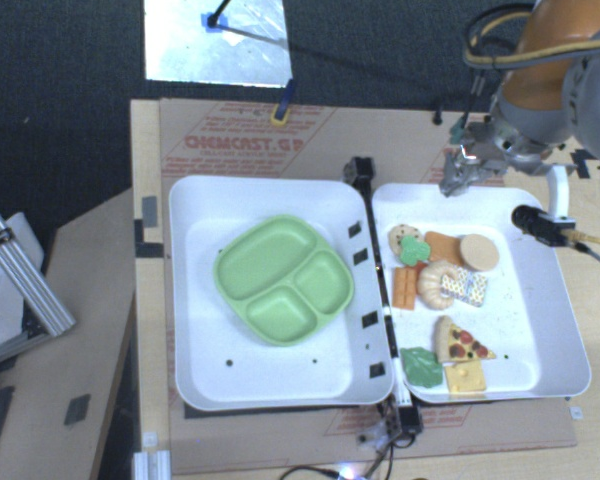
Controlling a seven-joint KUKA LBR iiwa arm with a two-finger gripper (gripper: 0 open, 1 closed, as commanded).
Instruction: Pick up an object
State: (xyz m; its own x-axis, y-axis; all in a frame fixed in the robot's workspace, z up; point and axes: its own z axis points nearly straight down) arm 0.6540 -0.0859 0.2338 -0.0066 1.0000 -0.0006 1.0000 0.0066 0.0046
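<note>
From my overhead camera, I see the grey two-finger gripper (456,182) hanging over the far rim of the right shallow white bin (550,308), clear of the food, probably staged for a descent; I cannot tell its state. That bin holds toy food: a pizza slice (462,343), a round bun (442,282), a green leaf (421,367). The left white bin (195,298) holds a green divided plastic tray (283,279).
</note>
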